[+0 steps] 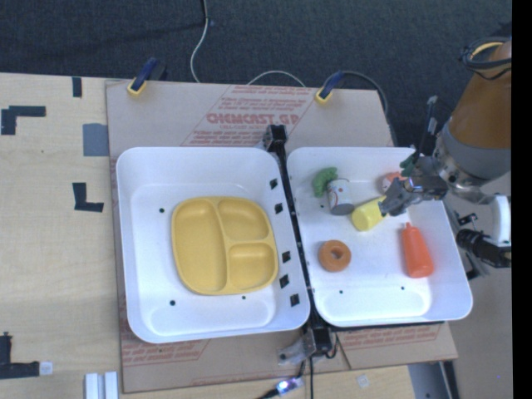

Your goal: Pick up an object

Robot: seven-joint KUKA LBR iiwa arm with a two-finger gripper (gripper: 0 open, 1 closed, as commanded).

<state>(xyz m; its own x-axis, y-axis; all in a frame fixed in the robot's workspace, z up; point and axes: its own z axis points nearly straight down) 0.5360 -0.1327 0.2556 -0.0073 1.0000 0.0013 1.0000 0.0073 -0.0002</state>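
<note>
Tool [397, 198] low over the right bin [432, 306], reaching in from the arm's side and angled toward a yellow block [366, 217] that lies just beyond its tip, touching or nearly so. Whether the fingers are parted or closed cannot be told at this size, and nothing is clearly seen between them, so no hold can be claimed. The block looks like the target, since the tool is aimed at it. Beyond the block sit a green piece [324, 179] and a grey cup [338, 198], close together. A brown ring [335, 256] lies farther out and below; an orange bottle [416, 252] rests beneath the tool. Far off, the left bin [141, 306] holds a yellow divided tray [223, 243], likely clutter.
</note>
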